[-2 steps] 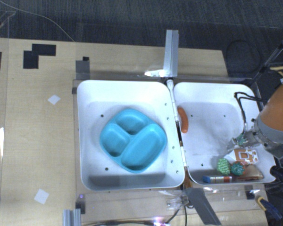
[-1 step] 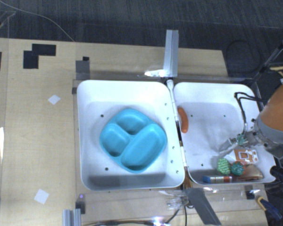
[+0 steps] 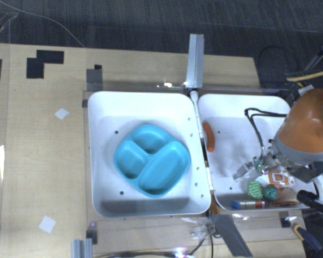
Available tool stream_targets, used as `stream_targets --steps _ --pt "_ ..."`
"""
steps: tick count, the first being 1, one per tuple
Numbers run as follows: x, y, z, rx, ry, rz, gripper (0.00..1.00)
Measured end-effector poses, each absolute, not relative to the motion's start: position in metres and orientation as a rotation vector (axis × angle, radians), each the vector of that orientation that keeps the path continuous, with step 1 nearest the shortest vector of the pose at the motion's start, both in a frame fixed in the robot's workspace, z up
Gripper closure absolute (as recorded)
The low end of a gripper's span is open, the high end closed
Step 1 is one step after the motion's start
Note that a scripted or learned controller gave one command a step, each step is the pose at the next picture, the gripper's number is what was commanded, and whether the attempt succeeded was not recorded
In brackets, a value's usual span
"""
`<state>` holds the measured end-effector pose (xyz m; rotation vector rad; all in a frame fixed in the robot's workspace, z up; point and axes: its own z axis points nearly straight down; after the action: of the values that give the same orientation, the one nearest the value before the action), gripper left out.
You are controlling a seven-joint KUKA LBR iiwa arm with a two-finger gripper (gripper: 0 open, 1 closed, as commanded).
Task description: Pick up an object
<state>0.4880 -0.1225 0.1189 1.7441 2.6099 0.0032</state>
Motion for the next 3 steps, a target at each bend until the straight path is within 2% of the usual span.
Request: stream_targets --steps 1,2,3 --pt "0.569 -0.183 0.088 1.779 2.576 0.007 0.0" --pt "0.634 -0.138 0.1 1.533 2.733 0.005 0.0" --pt "0.666 -0.103 0.09 1.38 2.829 -0.024 0.0"
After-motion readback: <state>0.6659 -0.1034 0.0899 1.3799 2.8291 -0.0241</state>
